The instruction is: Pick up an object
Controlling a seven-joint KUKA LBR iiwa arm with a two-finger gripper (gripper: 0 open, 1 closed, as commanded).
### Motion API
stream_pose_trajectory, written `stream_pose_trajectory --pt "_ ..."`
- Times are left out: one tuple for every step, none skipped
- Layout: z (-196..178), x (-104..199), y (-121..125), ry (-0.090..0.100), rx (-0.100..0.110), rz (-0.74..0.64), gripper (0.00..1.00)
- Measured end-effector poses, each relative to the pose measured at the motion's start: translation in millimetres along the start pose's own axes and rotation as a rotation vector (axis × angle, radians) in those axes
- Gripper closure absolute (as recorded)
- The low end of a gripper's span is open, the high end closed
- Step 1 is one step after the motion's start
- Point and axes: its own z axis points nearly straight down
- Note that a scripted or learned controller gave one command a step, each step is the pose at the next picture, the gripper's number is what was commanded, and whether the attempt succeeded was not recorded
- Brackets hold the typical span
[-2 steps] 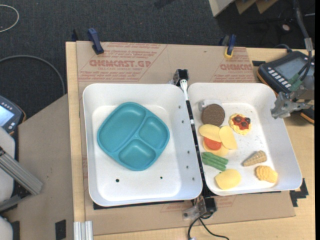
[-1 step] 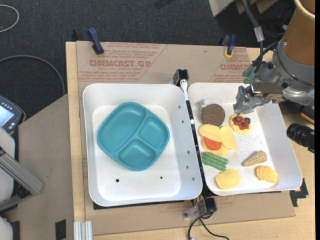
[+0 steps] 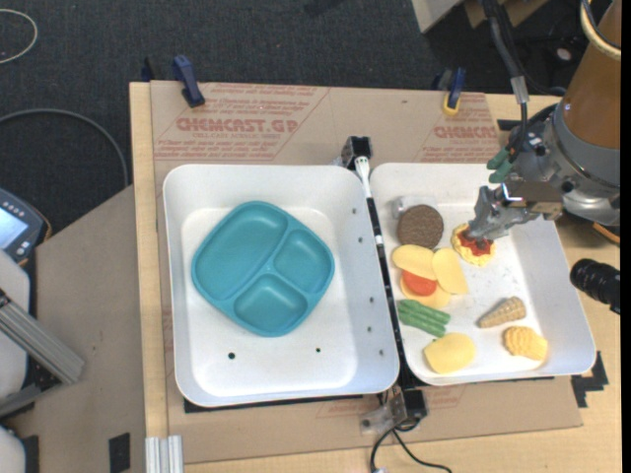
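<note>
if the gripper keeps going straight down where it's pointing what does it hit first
Most likely the small red and yellow toy in the right bin; the gripper sits right over it, though its height above is hard to judge.

The robot's arm (image 3: pixel 598 87) wore a broad orange band over a rounded grey metal wrist. At nine o'clock of the wrist sat the grey two-finger gripper (image 3: pixel 480 235), boxy, with a small green part and a black cable running above.
</note>
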Motion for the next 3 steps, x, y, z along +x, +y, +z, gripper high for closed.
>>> stream_pose_trajectory --pt "-25 32 0 0.001 -0.009 -0.007 1.00" --pt "-17 93 -1 0.001 -0.002 -0.010 1.00" --pt "-28 90 0 0.000 -0.007 -0.003 1.00"
